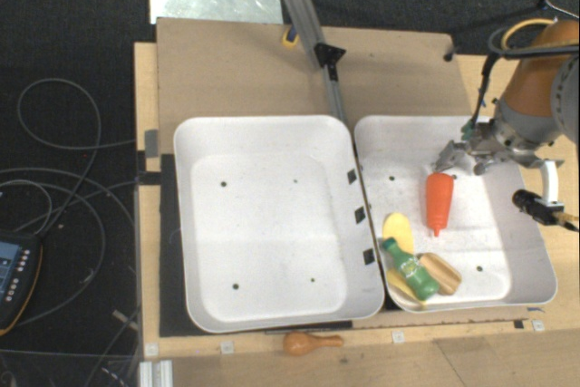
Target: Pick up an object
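Two white bins sit side by side; the right bin [521, 281] holds a carrot [439, 199], green bottle [410, 268] and hot dog [441, 272]. Above the carrot's top, the gripper [464, 157] has its fingers spread apart, holding nothing.

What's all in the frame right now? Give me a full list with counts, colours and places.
Bins: 2, white, side by side on the bench; left bin, right bin.
Carrot: 1, orange, right bin centre.
Bottle: 1, green, right bin's near left corner.
Banana: 1, yellow, beside the bottle.
Hot dog: 1, tan, right of the bottle.
Pear-shaped item: 1, orange-brown, bench front edge.
Gripper: 1, grey, over the right bin's far side, above the carrot.
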Motion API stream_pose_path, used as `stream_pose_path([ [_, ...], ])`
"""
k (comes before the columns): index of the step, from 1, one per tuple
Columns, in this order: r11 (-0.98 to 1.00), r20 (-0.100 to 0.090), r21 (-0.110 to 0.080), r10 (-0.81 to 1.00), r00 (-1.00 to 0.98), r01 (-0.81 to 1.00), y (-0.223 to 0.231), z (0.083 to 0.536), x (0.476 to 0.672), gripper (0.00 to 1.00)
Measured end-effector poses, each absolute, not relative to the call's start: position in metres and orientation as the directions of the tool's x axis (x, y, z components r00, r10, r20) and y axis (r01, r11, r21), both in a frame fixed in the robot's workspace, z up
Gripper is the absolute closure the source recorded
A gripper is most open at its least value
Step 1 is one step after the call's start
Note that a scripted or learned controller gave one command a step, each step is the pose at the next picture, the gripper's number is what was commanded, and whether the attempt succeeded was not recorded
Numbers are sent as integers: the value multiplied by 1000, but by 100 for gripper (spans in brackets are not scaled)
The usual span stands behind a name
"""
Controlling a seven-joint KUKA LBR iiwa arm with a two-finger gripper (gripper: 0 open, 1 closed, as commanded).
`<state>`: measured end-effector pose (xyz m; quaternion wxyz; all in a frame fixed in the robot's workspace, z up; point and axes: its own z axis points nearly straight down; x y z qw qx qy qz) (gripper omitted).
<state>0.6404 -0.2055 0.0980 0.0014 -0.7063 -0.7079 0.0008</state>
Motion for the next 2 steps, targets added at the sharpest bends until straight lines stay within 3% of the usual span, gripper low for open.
stream_pose_path([
  [1,4,-1,5,1000,-4,1000,-206,113,643,100],
  [2,3,-2,6,1000,-3,1000,-209,158,645,100],
])
